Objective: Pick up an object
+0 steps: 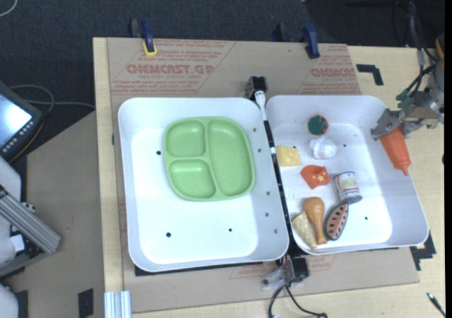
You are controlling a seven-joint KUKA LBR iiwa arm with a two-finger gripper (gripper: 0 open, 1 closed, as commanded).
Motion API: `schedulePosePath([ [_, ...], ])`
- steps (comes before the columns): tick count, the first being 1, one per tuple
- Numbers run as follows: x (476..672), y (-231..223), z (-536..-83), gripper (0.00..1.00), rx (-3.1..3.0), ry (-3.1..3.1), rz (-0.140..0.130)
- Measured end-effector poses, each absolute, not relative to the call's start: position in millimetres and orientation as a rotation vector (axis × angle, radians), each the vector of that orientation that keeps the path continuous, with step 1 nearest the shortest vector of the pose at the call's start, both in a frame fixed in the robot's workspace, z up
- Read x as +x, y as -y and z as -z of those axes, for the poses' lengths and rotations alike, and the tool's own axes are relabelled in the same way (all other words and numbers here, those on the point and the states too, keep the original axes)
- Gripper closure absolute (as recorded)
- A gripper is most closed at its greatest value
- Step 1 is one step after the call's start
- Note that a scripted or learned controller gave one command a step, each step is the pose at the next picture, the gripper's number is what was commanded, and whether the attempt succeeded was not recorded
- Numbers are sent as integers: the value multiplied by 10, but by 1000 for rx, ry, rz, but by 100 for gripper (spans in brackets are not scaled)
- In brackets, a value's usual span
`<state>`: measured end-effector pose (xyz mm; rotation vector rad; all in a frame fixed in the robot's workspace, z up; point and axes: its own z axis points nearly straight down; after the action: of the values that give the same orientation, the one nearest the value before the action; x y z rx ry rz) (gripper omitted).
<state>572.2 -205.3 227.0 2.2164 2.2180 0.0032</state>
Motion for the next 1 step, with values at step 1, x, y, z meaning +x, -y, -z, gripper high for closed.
schedulePosePath([
  [1,5892,1589,-2357,100,2213,-2226,-5],
])
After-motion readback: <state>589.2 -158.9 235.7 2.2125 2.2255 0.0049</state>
